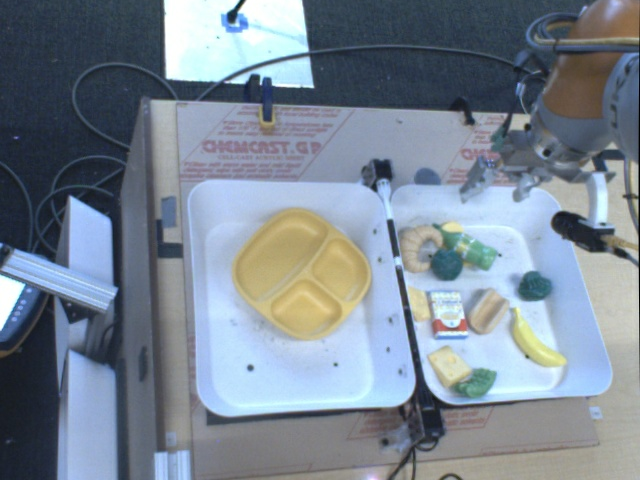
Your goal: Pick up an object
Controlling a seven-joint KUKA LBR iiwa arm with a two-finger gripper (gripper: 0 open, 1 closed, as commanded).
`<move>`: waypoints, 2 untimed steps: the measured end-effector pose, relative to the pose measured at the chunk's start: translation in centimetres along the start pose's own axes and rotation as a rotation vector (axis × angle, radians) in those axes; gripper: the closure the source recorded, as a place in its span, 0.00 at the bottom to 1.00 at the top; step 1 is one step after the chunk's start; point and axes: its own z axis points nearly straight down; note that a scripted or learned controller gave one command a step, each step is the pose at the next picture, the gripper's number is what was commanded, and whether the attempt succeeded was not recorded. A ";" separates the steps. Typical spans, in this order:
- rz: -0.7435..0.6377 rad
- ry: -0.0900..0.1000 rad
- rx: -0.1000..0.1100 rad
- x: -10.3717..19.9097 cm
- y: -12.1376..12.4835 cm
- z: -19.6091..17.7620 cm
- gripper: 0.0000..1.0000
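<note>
The gripper point(497, 180) hung open and empty over the far edge of the right bin point(585, 353). Just below it lay a curled tan croissant point(420, 244), touching a dark green broccoli point(446, 264). A yellow banana point(535, 339) lay farther off.

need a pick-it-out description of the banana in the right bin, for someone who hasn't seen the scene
Start at the right-hand white bin, the one crowded with toy food, not the one holding the yellow divided plate. Go to its near-right corner: the banana lies there on its own, beside the hot dog bun and below a dark green broccoli piece. It is the one long, curved, bright yellow item.
</note>
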 end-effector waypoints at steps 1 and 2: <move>0.002 -0.003 -0.002 2.7 -2.1 12.0 0.00; 0.003 -0.001 0.003 -1.3 -12.0 13.2 0.00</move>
